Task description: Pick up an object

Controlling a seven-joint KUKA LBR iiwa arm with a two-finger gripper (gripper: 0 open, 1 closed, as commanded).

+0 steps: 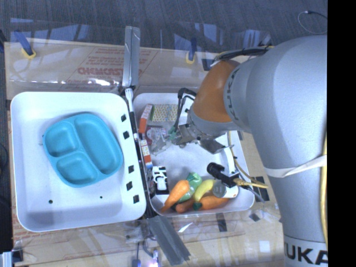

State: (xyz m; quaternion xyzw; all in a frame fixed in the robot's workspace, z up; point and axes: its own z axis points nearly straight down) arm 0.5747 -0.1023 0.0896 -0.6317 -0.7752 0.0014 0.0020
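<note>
The hand (177,135) sits low in the right bin (240,204), over crumpled clear packaging (158,138) near the bin's left wall; whether it grips anything I cannot tell. The likeliest target — the toy carrot (178,192) at the bin's near edge, beside a yellow banana (202,189) — looks light, stiff, smooth plastic; best pinched across its thicker middle. The left bin (28,204) holds a blue divided plate (83,149).
</note>
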